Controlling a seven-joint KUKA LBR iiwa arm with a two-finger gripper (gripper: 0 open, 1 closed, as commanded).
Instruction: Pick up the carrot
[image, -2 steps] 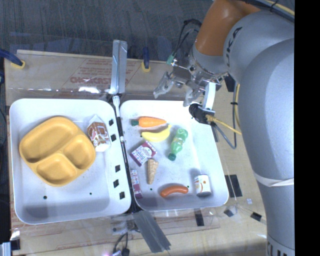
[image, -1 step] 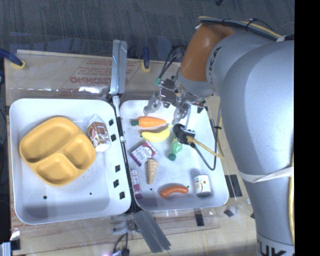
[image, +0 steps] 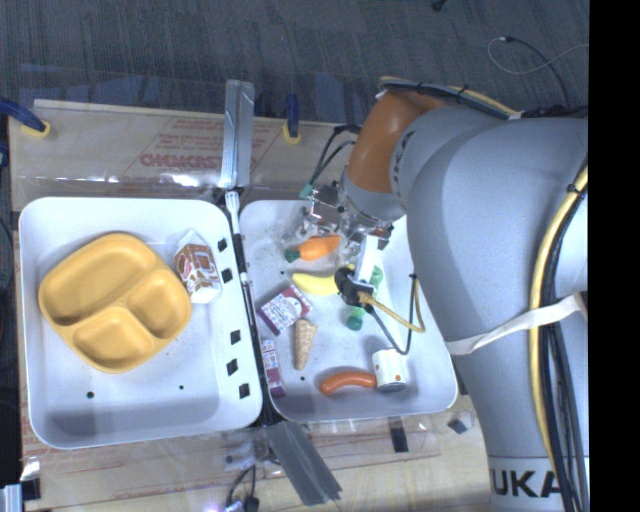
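Carrot (image: 320, 248) lies in the right bin (image: 430, 385), near its far end, long axis roughly left-right, green top toward the left bin (image: 60, 420). The tool (image: 345, 235) sits just over its right end; its state I cannot tell. The right bin also holds a banana (image: 313, 284), ice-cream cone (image: 303, 342), sausage (image: 346, 381), small white cup (image: 390, 369) and purple packet (image: 281, 310). The left bin holds a yellow divided plate (image: 112, 300) and a small carton (image: 197, 267). The arm (image: 480, 230) hides the right bin's far right corner.
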